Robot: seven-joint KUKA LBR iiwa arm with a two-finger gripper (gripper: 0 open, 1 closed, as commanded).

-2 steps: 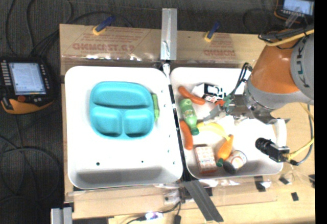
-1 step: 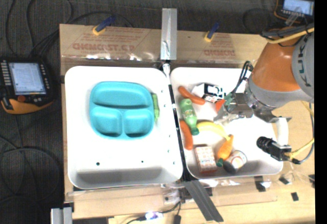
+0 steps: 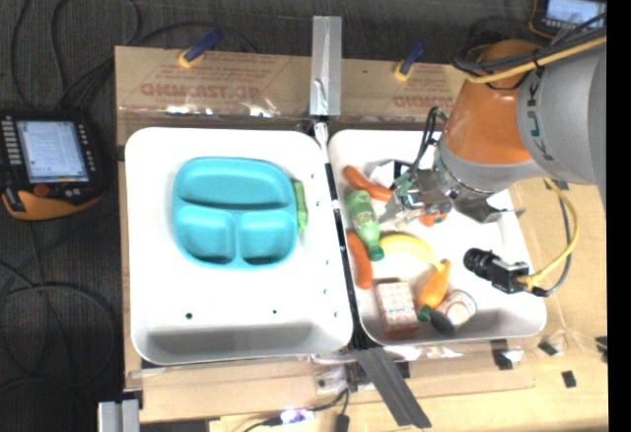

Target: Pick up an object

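One carrot (image 3: 360, 259) lengthwise, near green bottle (image 3: 364, 220)

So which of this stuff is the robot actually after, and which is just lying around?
For the job:
gripper
right bin of toy food: banana, carrots, green bottle

Lying about:
blue tray in the left bin
two handheld screens
clamps

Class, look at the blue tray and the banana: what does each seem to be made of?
Blue tray: probably moulded plastic, smooth and slightly glossy, one even colour with rounded compartments. Banana: likely a plastic toy, uniformly yellow and unblemished, though real fruit can't be ruled out.
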